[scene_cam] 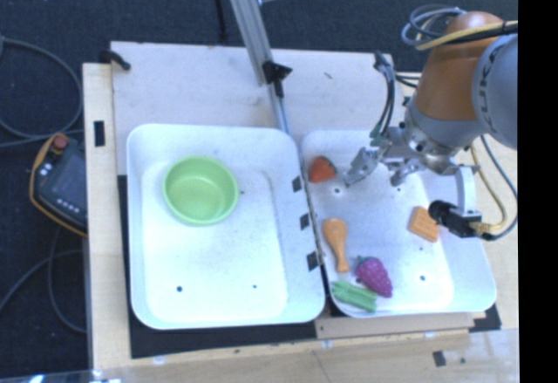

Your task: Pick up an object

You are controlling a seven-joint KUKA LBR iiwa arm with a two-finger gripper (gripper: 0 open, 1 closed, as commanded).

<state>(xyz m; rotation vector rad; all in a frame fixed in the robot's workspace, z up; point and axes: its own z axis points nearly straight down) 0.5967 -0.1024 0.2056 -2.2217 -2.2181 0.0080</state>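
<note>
The gripper (pixel 379 167) hangs over the right bin (pixel 471 285) with its fingers spread and nothing between them. The nearest object, the orange-red toy (pixel 322 169), lies at its 9 o'clock. I would center over it before descending, away from the bin wall.

Two white bins (pixel 288 285) are showing smooth, slightly speckled plastic on a pale matt wooden bench (pixel 192 80). A glossy green plastic bowl (pixel 201 189) is sitting in the bin left of the divide; right of it, toy foods (pixel 373 275) are looking like matt plastic. The arm (pixel 458 67) is gleaming orange above dull grey metal.
</note>
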